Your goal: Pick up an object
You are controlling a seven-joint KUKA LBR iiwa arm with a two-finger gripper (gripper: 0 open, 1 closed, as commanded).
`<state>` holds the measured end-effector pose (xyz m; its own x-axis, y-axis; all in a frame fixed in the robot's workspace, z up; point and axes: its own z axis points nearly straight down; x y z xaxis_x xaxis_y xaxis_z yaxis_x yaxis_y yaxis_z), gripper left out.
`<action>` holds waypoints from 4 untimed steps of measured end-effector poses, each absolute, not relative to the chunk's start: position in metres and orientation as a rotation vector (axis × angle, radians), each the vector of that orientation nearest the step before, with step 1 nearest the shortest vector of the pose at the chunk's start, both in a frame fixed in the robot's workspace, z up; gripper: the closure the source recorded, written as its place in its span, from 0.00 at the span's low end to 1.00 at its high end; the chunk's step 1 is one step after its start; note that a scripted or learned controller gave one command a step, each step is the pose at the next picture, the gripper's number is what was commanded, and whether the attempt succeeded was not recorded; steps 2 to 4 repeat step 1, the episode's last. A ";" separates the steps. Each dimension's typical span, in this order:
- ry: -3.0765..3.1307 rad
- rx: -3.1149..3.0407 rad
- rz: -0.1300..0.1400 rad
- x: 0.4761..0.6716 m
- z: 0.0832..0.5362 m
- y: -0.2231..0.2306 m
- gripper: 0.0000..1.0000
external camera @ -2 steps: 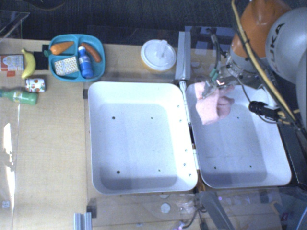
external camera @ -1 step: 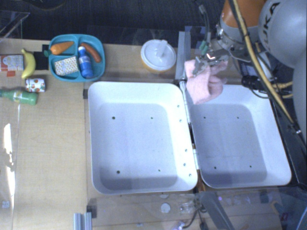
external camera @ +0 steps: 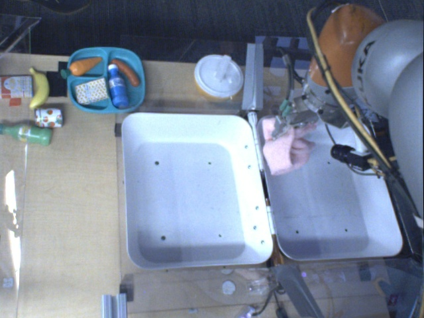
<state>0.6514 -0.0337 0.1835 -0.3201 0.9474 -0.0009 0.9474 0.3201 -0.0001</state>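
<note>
Pink cloth (external camera: pixel 286 152) bunched in the upper-left corner of the right bin (external camera: pixel 344 244), top edge pinched between the closed fingers of the gripper (external camera: pixel 286 126), bulk hanging below and slightly right of them, so straight lift probably suffices.

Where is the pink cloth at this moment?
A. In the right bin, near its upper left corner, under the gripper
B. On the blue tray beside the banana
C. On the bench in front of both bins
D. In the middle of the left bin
A. The pink cloth lies in the right bin, close to the wall next to the left bin, with the gripper at its top.
</note>
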 end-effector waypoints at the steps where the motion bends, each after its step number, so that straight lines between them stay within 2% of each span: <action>1: 2.508 1.890 0.001 0.630 0.200 -0.069 1.00; 4: 2.508 1.890 0.001 0.630 0.200 -0.069 1.00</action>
